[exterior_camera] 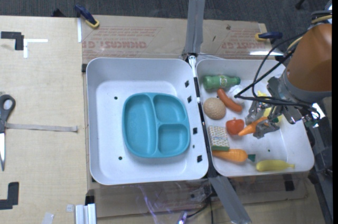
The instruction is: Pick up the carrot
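Note:
A slim orange carrot (247, 130) lies tilted in the right bin (296, 151), just right of a red tomato (235, 125). Its upper right end sits between the fingers of my gripper (260, 124), which is low in the bin and closed on that end. A second, thicker orange carrot with a green stub (231, 155) lies flat near the bin's front wall, apart from the gripper. The grey arm with its orange band (311, 62) comes in from the right, trailing black cables.
The right bin also holds a green bottle (222, 81), a red-orange pepper (229, 100), a brown round fruit (214, 108), a waffle-like cracker (218, 136) and a yellow banana (274, 165). The left bin (105, 159) holds a teal divided plate (157, 124). Scissors (4, 112) lie at far left.

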Tool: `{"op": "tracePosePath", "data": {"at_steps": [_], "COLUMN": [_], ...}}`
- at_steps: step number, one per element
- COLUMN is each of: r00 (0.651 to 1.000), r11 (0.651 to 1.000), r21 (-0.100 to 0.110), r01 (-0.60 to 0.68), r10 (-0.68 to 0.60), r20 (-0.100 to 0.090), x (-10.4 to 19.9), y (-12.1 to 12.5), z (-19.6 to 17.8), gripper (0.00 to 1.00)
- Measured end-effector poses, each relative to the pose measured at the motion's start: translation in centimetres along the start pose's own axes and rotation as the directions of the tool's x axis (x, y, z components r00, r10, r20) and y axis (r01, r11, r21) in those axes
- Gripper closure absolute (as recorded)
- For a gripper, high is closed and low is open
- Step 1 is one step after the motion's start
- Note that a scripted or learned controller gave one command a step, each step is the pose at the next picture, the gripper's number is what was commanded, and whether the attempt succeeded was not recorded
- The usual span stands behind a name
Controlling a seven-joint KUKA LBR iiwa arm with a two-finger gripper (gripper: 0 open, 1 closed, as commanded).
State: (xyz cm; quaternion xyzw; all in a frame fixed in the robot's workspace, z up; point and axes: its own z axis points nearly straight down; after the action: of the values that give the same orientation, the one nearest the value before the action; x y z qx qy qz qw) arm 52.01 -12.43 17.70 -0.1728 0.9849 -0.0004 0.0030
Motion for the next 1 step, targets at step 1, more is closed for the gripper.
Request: {"op": "tracePosePath", "data": {"at_steps": [1], "r00": [0.962], "r11": [0.962], "r21": [-0.001], "r01": [0.272], "r10": [-0.272], "r20": [-0.002], "x": [2.74], "y": [-1.06], "z": [8.43], "gripper": [1.0]}}
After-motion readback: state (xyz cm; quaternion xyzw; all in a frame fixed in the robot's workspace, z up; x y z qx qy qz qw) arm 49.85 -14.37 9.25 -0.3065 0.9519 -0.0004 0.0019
